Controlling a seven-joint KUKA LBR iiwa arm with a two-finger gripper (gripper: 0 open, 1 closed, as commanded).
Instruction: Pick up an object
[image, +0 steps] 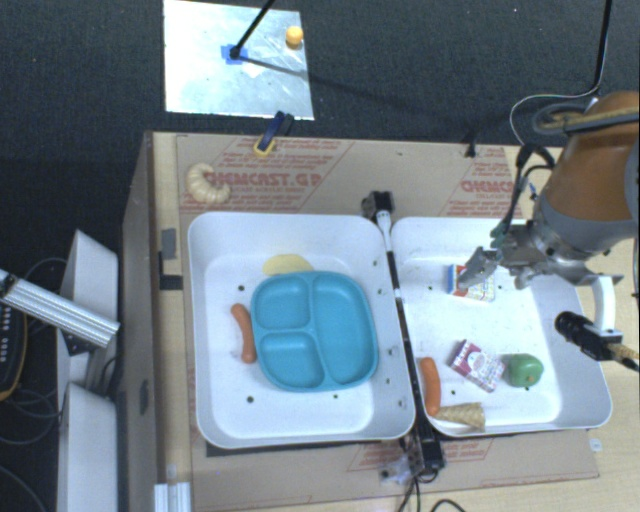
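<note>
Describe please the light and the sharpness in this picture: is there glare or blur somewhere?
Camera view: the light is even and soft; the two white bins look bright, yet the blue tray and green apple keep their colour. The shiny sheet beyond the bench gives pale glare. The claw and the arm are slightly soft, and print on the small packets is too blurred to read.

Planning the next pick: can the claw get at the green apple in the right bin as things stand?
Probably yes. The green apple sits uncovered near the right bin's near-right corner, with only a small packet beside it. The claw hovers over that bin, farther back.
</note>
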